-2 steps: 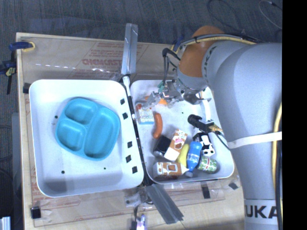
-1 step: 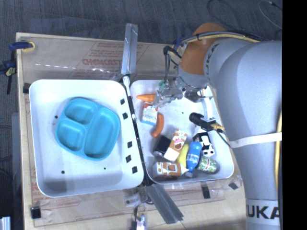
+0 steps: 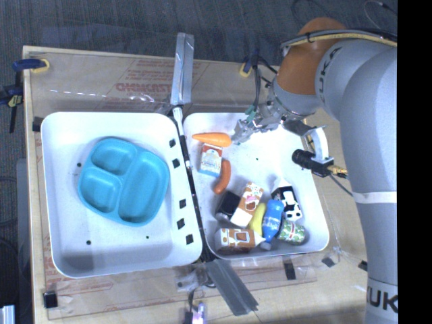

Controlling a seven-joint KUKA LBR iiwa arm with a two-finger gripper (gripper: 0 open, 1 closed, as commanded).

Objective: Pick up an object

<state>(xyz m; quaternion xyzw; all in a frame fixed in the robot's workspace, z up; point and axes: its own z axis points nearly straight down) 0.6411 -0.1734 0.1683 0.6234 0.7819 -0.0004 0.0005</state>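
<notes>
Clutter is your risk: the gripper point(image 3: 244, 128) hangs near the right bin point(image 3: 312, 201)'s 12 o'clock edge, just beside the carrot point(image 3: 212, 139). Can't tell its state. Dropping there, it could nudge the carrot against the divider instead of grabbing it.

Dark grey carpeted floor point(image 3: 135, 5) around a pale wooden bench point(image 3: 101, 73).
</notes>
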